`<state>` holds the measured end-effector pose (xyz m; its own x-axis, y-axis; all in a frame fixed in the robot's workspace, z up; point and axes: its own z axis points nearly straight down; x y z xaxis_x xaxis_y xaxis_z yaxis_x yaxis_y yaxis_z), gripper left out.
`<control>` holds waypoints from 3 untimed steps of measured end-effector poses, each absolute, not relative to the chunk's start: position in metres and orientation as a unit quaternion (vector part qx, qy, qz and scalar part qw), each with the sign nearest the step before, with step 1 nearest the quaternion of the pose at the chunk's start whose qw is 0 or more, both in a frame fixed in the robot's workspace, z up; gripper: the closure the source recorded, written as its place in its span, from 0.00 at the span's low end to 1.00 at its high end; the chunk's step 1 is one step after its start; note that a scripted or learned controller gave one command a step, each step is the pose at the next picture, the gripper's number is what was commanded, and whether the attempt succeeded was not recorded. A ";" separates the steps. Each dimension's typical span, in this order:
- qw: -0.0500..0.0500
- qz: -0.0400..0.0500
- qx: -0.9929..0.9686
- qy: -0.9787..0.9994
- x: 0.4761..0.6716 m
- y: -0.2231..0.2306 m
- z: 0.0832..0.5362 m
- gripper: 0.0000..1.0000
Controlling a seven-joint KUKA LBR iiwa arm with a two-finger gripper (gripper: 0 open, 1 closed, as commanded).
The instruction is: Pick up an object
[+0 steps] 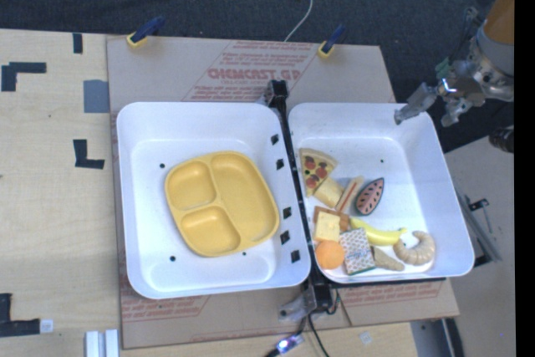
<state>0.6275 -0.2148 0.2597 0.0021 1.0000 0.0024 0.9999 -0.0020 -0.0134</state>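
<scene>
Overhead, the end effector (428,107) hangs at the right bin's (418,148) far right corner, open, gripping nothing; food toys (361,223) crowd its near edge.

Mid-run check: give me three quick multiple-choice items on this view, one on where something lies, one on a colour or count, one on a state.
1. Where is the yellow tray?
A. left bin
B. right bin
C. on the cardboard

2. What colour is it?
A. red
B. yellow
C. blue

3. Where is the gripper?
A. down among the toy food
B. above the right bin's far right corner
C. over the left bin

Answers: 1 A, it lies in the left bin. 2 B, plainly yellow. 3 B, it hangs by the right bin rim, apart from the toy food.
</scene>
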 end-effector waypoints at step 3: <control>0.003 0.003 -0.707 -0.708 0.610 -0.209 0.154 0.00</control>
<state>0.6104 -0.2086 0.1539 -0.0015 1.0000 0.0003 1.0000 0.0015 -0.0076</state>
